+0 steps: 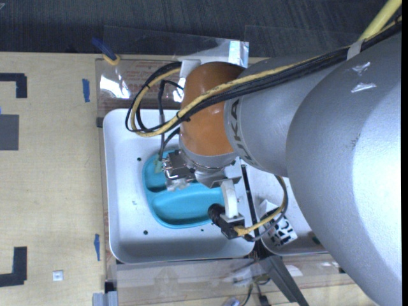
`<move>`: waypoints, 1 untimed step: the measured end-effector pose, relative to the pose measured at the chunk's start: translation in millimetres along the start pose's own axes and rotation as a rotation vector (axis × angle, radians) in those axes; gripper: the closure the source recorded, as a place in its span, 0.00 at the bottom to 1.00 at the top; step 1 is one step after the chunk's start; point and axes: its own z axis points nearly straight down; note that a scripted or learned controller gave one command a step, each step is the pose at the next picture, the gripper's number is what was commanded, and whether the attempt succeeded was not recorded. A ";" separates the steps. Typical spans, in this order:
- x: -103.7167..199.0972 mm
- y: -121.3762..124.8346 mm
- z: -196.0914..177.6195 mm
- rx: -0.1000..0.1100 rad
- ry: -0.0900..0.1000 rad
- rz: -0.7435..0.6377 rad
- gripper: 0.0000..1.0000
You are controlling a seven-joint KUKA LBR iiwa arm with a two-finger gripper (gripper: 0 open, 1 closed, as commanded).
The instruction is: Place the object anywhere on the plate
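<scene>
- A grey arm [331, 126] with an orange band [204, 110] reaches in from the right and hangs low over a shallow white bin [124, 234] on a pale wooden counter [48, 190].
- A blue plate [182, 206] lies in the bin, partly hidden beneath the wrist.
- The hand [171, 171] sits over the plate's upper left part; its grip cannot be made out from above.
- Black and yellow cables [150, 116] loop above the bin.

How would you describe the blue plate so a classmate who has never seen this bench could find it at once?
Start at the shallow white bin near the middle of the bench. Inside it, partly under the grey arm's end effector, lies the blue plate. It is the one bright turquoise thing against the bin's white floor.
</scene>
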 end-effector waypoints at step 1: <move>6.3 -28.6 -54.4 -0.006 -0.001 -0.284 1.00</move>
